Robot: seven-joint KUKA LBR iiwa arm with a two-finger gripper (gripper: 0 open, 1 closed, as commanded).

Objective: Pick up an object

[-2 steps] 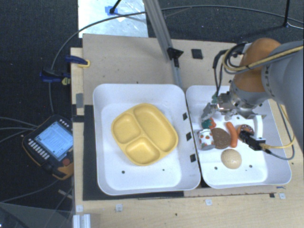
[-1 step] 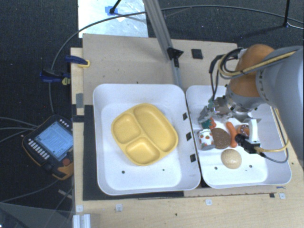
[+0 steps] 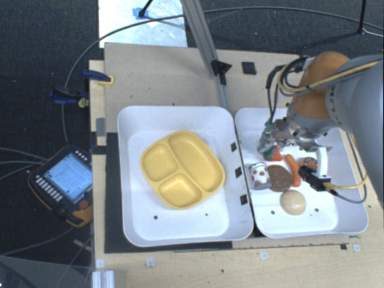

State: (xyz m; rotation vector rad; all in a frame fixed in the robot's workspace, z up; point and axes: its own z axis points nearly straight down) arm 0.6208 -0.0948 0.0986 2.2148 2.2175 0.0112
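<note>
Hovering end effector (image 3: 271,144), orange carrot (image 3: 292,168) just beside — brown patty (image 3: 279,177) near

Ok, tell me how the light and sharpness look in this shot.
Camera view: even, soft overhead light, faint shadows; the white bins look bright but not blown out; the yellow tray is fairly sharp; the small items under the gripper are soft and hard to identify; a pale glare patch lies on the floor at top.
</note>
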